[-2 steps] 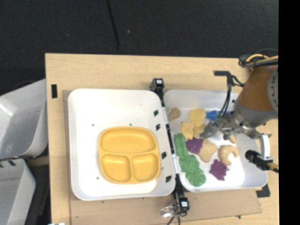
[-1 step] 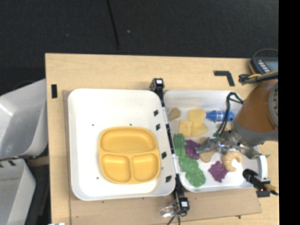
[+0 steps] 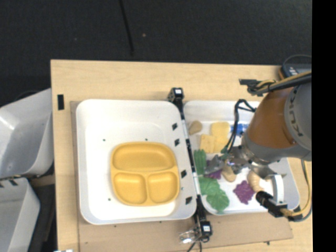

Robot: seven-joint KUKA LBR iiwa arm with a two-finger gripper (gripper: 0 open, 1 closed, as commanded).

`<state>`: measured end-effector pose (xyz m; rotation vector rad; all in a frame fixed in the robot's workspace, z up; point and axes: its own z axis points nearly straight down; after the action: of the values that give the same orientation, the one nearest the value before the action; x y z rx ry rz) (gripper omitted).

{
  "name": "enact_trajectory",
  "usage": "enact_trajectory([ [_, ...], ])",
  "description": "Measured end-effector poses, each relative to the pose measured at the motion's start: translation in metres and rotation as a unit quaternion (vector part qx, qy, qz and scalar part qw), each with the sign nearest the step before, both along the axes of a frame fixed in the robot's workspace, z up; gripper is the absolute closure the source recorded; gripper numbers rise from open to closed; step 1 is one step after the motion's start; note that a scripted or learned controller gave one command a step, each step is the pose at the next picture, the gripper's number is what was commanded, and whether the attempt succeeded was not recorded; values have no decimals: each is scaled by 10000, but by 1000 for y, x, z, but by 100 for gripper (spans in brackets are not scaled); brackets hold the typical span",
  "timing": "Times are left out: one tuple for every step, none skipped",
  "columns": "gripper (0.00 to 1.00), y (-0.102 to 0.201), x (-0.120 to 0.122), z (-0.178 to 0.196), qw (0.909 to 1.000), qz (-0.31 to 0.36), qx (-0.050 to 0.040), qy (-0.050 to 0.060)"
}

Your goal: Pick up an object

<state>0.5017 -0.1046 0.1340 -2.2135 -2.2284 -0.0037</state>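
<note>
Low in the right bin (image 3: 294,193), the end effector (image 3: 227,164) sits among the small toys near that bin's middle; whether it is spread or closed I cannot tell, as the wrist hides it. Around it lie a yellow block (image 3: 219,129), a pale yellow piece (image 3: 209,143), a tan lump (image 3: 195,126), a green strip (image 3: 200,160), a green leafy piece (image 3: 215,193), a purple cluster (image 3: 243,191) and a beige piece (image 3: 254,180) (all loose on the bin floor). Over in the left bin (image 3: 94,140), toward the tabletop's (image 3: 157,77) near edge, a yellow divided plate (image 3: 144,173) lies flat with three compartments.
</note>
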Motion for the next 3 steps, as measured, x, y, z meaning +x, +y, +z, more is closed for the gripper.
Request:
enact_trajectory([
  [0, -49, -13, -34, 10000, -56, -21, 8],
  [0, -10, -12, -33, 10000, -17, -11, 1],
  [0, 32, -9, 76, 10000, 2, -9, -56],
])
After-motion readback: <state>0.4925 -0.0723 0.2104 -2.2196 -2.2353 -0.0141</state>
